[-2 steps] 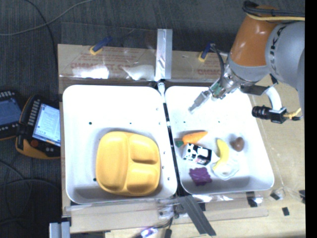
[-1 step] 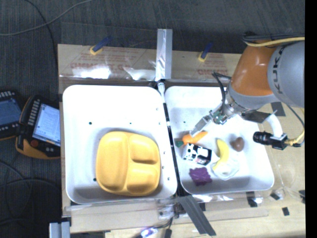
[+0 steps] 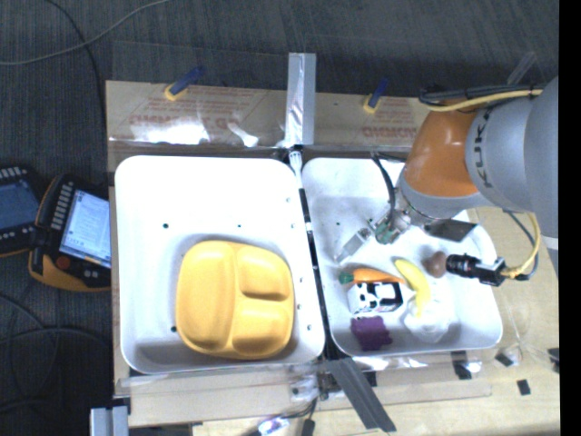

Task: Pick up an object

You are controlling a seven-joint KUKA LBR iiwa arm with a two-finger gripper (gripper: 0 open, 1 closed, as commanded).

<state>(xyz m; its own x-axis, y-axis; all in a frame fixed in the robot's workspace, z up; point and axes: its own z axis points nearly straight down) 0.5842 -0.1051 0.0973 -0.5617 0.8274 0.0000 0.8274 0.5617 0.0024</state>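
in the right bin (image 3: 338, 198) lay a yellow banana (image 3: 414, 280), an orange carrot (image 3: 374, 275), a black-and-white toy (image 3: 376, 297), a purple block (image 3: 370, 332) and a brown piece (image 3: 437, 263), clustered close together.

Legible markings at the bench

The grey arm (image 3: 508, 153) carries dark "KUKA" lettering just beside its orange band, seen partly and at a slant. The faint reddish print on the cardboard sheet (image 3: 182, 116) along the bins' far edge is too blurred to read.
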